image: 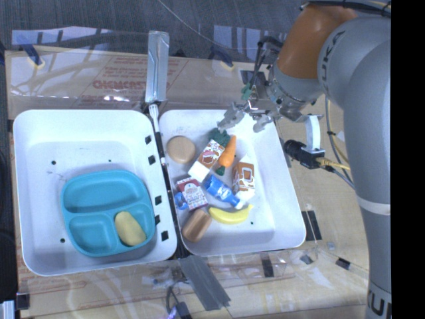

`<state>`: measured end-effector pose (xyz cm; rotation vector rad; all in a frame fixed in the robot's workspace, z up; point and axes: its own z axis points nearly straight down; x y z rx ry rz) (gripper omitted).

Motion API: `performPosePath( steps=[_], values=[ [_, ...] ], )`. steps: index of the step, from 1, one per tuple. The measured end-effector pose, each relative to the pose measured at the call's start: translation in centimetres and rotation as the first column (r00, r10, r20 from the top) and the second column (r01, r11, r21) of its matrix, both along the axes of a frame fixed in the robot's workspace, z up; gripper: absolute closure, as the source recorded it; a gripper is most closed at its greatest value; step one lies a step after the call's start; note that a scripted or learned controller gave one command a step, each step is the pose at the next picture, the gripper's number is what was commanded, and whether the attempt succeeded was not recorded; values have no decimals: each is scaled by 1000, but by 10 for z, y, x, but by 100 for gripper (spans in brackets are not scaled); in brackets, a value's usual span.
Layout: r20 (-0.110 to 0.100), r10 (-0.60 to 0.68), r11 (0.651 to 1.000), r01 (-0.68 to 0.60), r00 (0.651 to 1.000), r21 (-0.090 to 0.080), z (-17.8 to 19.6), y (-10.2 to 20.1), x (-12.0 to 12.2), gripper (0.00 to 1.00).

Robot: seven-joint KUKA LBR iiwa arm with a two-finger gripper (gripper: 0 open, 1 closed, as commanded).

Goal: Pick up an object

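Observation:
My gripper (246, 119) hangs over the far part of the right bin (282, 198), its two fingers spread apart with nothing between them. Just below it an orange carrot (228, 153) lies next to a brown-and-white carton (210, 155). Further objects crowd the same bin: a round tan bun (180, 149), a second carton (244, 175), a blue packet (218, 190), a small red-and-white box (191, 195), a yellow banana (230, 214) and a brown roll (196, 224).
The left bin (40, 145) holds a blue divided tray (99, 198) with a yellow lump (131, 228) in its near right compartment. A ridge (159, 171) separates the two bins. The grey arm (358, 78) fills the right side above the bench.

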<state>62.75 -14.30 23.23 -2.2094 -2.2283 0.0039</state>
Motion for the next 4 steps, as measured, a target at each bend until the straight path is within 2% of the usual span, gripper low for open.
performPosePath(
  steps=[1,2,3,4],
  values=[
    [8,203,979,-203,979,-3,81,8,30,0],
    [5,219,976,-219,976,-3,82,-42,29,0],
    [-10,200,980,-200,980,5,-96,-24,-5,0],
    [24,141,990,-141,990,-2,-125,-43,29,0]
  ],
)
